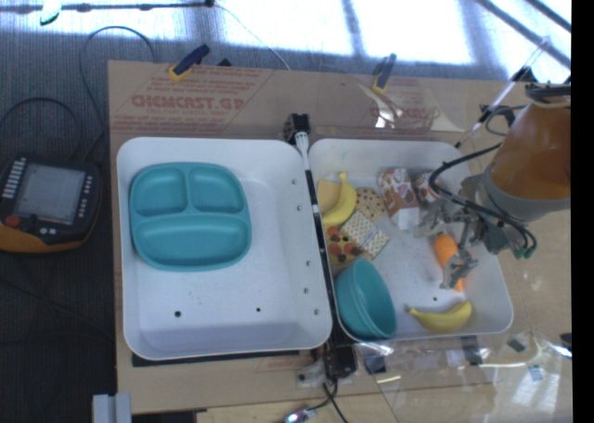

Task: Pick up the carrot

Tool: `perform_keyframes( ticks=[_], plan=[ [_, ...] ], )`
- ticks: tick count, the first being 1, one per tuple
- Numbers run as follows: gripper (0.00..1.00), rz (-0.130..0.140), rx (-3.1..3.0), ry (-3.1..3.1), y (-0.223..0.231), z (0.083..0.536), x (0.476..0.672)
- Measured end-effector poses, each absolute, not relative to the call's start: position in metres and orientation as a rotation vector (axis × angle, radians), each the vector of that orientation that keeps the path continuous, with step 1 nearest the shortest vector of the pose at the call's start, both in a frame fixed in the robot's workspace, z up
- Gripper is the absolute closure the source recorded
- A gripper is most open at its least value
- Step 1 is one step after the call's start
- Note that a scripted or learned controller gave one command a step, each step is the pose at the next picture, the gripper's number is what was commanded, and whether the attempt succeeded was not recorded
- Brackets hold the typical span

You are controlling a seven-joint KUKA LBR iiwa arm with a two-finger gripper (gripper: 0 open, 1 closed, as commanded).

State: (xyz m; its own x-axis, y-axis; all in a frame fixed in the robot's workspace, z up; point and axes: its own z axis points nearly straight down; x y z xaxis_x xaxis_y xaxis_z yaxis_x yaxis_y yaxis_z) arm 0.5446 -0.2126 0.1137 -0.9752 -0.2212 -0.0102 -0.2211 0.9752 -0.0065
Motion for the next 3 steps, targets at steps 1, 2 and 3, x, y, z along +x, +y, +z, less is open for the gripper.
perform_keyframes(
  ticks=[1, 2, 3],
  plan=[
    [0.00, 0.002, -0.260, 3.114, -0.219, 0.091, 0.525],
    [1.00, -0.004, -0.263, 3.110, -0.219, 0.101, 0.528],
    [1.00, -0.017, -0.954, 2.961, -0.220, 0.094, 0.509]
  ],
)
